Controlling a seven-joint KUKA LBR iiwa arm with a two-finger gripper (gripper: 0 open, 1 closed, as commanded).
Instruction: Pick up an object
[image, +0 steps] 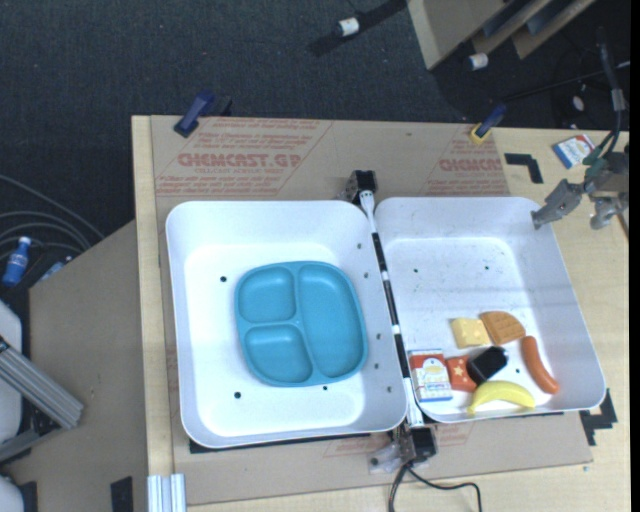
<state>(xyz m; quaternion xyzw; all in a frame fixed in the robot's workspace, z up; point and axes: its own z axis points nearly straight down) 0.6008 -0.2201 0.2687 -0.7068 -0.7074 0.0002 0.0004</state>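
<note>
While your gripper (578, 203) hangs over the right bin's (560, 262) far corner, fingers spread and holding nothing, the banana (502, 397) lies well below them.

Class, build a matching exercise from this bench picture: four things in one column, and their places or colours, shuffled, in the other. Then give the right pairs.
Things:
1. divided plate
2. banana
3. sausage
4. gripper

Places or colours:
A. yellow, at the near edge of the right bin
B. above the far right corner of the right bin
C. blue, in the left bin
D. orange-red, by the right bin's right wall

Pairs: 1-C, 2-A, 3-D, 4-B
</note>
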